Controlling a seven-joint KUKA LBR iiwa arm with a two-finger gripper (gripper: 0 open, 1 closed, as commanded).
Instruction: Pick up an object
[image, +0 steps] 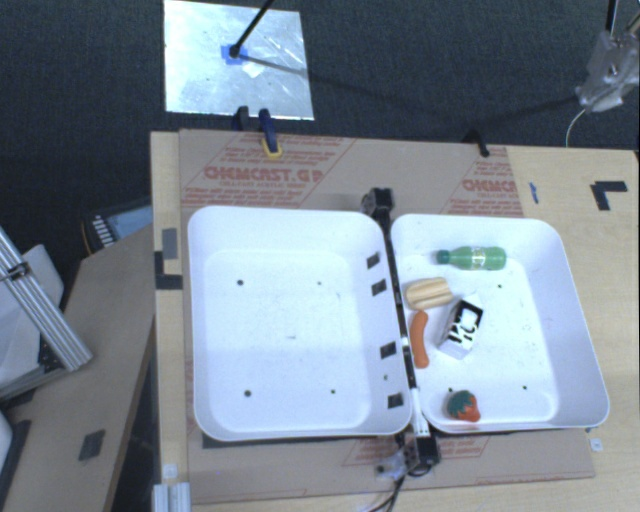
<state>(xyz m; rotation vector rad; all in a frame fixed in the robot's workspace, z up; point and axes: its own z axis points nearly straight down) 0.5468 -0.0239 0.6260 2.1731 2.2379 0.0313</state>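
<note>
The right white bin holds several small objects. A green bottle lies on its side near the far wall. A tan bun-shaped piece rests close to the divider between the bins. Just below it lies an orange-red sausage shape, and a black-and-white box sits beside that on its right. A small red and green object lies near the bin's front wall.
The left white bin lies beside the right one, joined by a black-clipped divider. Both stand on a cardboard sheet on the bench. A shiny foil square lies on the dark floor behind. A pale metal piece with a cable hangs at top right.
</note>
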